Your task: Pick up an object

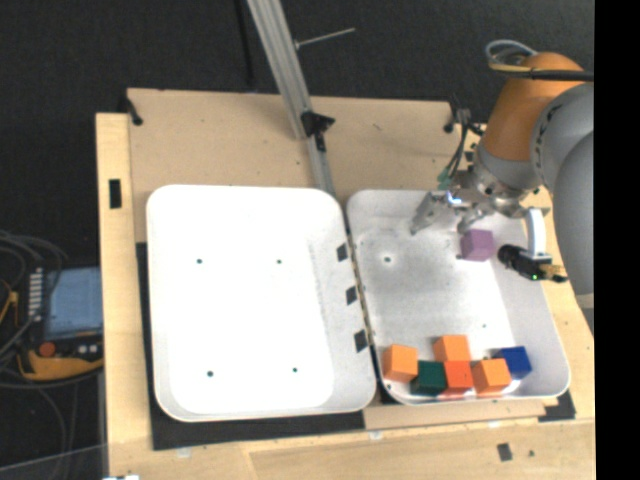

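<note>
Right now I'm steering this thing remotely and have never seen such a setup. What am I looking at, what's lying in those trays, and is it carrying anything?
One camera looks down at a slant on a wooden bench. The grey machine with the orange band is a robot arm reaching in from the right; its tool hangs over the far end of the right bin. A purple block sits right below the tool, but I cannot tell whether it is gripped or just lying there. At the right bin's near edge lie clustered blocks: several orange blocks, a green block and a blue block. The left bin sits alongside.
</note>
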You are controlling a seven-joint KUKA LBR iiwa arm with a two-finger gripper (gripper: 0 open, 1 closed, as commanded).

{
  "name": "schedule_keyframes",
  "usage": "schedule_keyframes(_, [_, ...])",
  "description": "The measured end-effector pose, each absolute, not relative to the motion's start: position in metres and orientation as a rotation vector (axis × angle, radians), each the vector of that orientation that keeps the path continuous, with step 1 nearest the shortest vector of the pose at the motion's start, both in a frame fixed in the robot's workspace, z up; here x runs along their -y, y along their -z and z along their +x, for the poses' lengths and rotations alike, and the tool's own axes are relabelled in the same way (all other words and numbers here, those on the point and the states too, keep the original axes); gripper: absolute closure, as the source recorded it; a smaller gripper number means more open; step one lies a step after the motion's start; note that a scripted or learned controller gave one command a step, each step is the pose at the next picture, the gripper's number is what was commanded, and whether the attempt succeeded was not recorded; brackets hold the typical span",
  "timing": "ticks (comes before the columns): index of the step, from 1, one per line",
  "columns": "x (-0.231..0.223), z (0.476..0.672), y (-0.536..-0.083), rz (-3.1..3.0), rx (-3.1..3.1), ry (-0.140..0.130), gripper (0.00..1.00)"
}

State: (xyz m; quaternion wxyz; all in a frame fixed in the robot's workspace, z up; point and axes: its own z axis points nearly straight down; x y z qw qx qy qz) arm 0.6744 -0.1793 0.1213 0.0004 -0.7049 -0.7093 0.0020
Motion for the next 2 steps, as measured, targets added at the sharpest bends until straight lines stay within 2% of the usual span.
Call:
schedule_keyframes(1, [0.180, 0.675, -0.097, -2.214, 2.231, -0.004, 0.00])
schedule_keyframes(2, [0.182, 0.676, -0.110, -2.215, 2.240, -0.005, 1.00])
